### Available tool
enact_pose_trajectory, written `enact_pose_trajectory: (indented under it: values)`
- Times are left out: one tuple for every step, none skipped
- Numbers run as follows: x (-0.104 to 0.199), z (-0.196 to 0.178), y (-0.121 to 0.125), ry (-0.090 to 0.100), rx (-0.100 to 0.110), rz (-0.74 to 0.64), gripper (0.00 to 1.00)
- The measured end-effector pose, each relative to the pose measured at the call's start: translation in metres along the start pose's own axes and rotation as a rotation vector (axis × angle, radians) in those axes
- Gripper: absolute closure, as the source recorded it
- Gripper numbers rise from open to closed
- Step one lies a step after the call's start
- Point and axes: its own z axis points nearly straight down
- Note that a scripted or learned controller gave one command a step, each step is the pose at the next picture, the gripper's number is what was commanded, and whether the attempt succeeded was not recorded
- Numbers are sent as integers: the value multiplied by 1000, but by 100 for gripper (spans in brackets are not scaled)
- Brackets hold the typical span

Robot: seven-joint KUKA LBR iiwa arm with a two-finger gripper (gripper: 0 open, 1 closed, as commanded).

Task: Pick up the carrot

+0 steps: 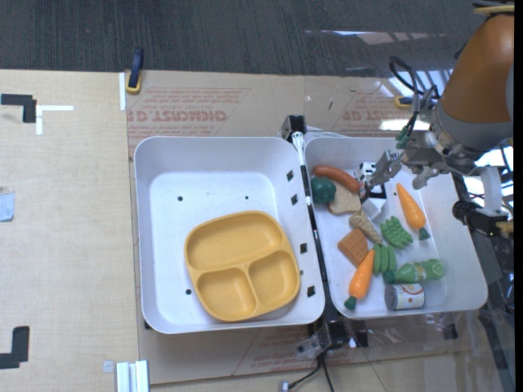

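On a cardboard-covered bench, two white bins, dark carpet behind, claw open, empty

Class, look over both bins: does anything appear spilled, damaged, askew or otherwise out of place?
Nothing stands out. The yellow divided plate sits flat in the left bin, slightly turned. The toy foods, including two carrots, lie jumbled inside the right bin; none has spilled.

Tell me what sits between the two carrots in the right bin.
In the camera view, green pea pods lie between the upper carrot and the lower carrot, with a second green pod just below them, beside the lower carrot.
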Motion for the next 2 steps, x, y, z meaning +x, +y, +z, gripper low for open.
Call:
enact_pose_trajectory:
  values:
    - [-90, 75, -12, -1, -2, -86, 0]
    - [-110, 142, 5, 14, -2, 8, 0]
